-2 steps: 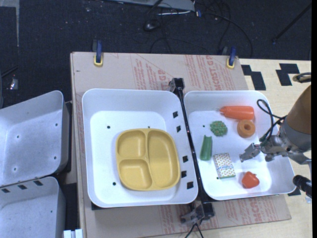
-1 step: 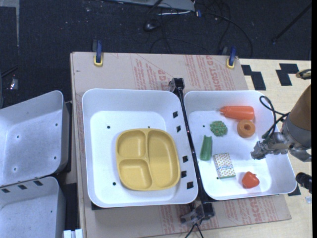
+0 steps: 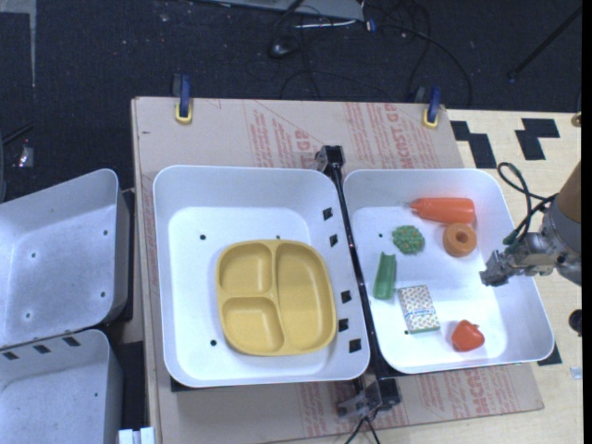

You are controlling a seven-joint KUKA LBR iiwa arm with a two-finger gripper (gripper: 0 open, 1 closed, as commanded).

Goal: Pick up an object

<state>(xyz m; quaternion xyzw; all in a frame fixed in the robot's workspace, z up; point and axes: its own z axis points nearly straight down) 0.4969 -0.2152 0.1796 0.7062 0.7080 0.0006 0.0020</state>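
Observation:
The right bin (image 3: 518,336) holds an orange carrot (image 3: 445,210), a green broccoli piece (image 3: 407,240), an orange ring-shaped piece (image 3: 460,240), a long green vegetable (image 3: 385,276), a small patterned box (image 3: 419,308) and a red pepper (image 3: 467,336). My gripper (image 3: 495,273) hangs at the bin's right wall, right of the ring and above the pepper. Nothing shows between its tips.
The left bin (image 3: 185,340) holds a yellow divided plate (image 3: 276,296). A black divider (image 3: 350,266) runs between the bins. Blue and yellow clamps (image 3: 183,98) hold the board's far edge. Spare white bins (image 3: 55,248) lie at the left.

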